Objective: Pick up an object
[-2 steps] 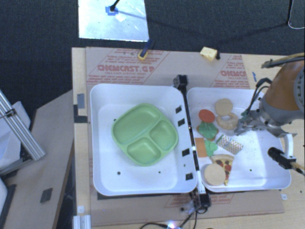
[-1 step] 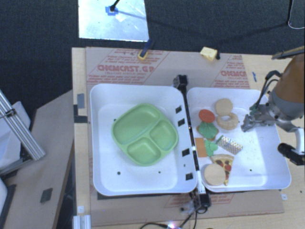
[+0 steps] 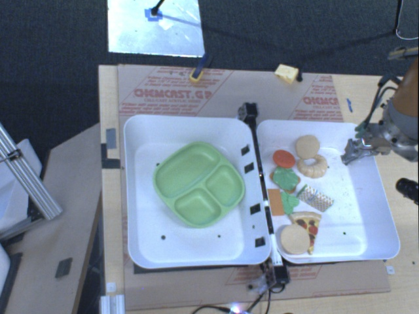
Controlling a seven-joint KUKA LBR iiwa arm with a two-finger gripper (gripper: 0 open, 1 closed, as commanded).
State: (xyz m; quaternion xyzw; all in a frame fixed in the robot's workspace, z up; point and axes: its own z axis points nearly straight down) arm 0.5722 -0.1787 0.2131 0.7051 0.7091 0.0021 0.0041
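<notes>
Pizza slice (image 3: 306,226) and pale round biscuit (image 3: 294,239) nearest, down-left of the gripper (image 3: 352,151), grater (image 3: 317,199), green leaf (image 3: 285,178), red disc (image 3: 283,158), doughnut (image 3: 312,167) to its left, green tray (image 3: 198,184) far left, grip state cannot be told, nothing seen held.

Bright even overhead light, soft shadows, glare on metal sheet (image 3: 156,17)

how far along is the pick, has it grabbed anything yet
Nothing looks picked yet. The toy food, including the doughnut, pizza slice and red disc, all lies in the right bin. The gripper sits over that bin's upper right edge, with nothing visible in it. The green plate lies in the left bin. The reach, grasp and lift remain.
</notes>
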